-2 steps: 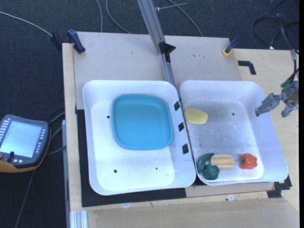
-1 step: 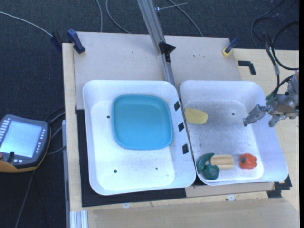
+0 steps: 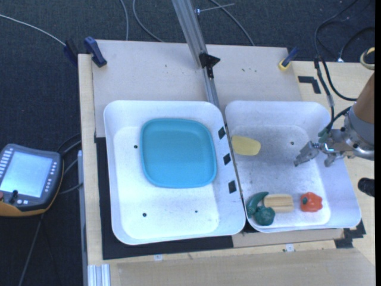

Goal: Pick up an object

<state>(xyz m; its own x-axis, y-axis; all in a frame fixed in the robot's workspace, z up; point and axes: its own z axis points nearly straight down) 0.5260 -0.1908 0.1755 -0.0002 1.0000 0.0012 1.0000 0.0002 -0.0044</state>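
In the right bin (image 3: 280, 115) lie a pale yellow flat piece (image 3: 246, 146) near its left wall, and along its near edge a dark green pepper-like object (image 3: 260, 209), a tan wooden block (image 3: 278, 203) and a small red pepper-like object (image 3: 310, 202). My gripper (image 3: 318, 156) hangs over the right side of that bin, above and slightly right of the red object. Its two fingers are spread apart with nothing between them. It touches none of the objects.
The left bin (image 3: 119, 159) holds a blue square plate (image 3: 178, 152). A metal pole (image 3: 193, 31) runs down to the gap between the bins. Clamps sit at the bench's back corners. A teach pendant (image 3: 27, 177) lies on the floor at the left.
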